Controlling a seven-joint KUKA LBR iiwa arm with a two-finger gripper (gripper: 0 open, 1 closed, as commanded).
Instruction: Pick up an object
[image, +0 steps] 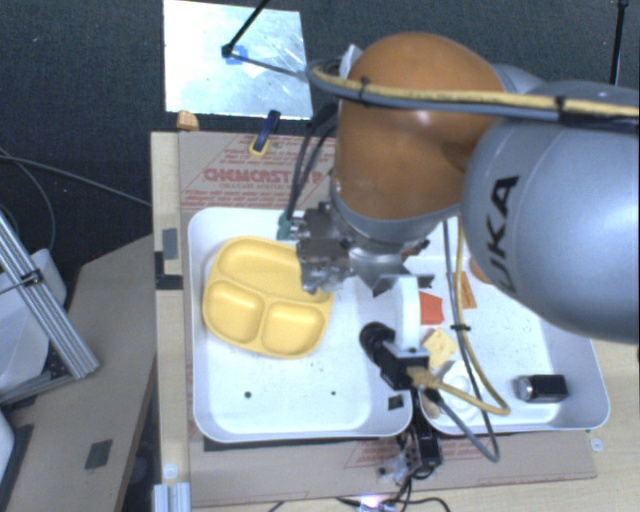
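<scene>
Item: 1 yellow plate (262, 300), 3 compartments, lying flat in the far half of the left bin (280, 400). Prob. the pick target, since the hand (318, 272) sits right at the plate's right rim, touching or just above it; can't tell which from where I stand. Hand state: how far open can't be told, as the arm (430, 150) blocks the view; nothing seen held. Right bin (520, 330): orange-red piece (430, 307) near its left side and dark block (540, 387) at front right, both apart from the hand. Risks, as I judge them: (1) plate is wide, shallow and smooth, so a rim pinch could slip, or the plate could swing down as it lifts; (2) if the hand lands on the rim rather than astride it, the plate gets pushed or levered up on its far side; (3) plate shoved left could jam vs. the bin wall. Edges/room: plate's left rim is near the left wall and its far rim near the far wall, so little slack those ways. Front half of the left bin is bare, w/ plenty of room. The wall between the bins lies not far right of the hand, tight on that side given the bulky arm. Bins rest on a cardboard sheet (240, 175) on the surface (110, 320).
</scene>
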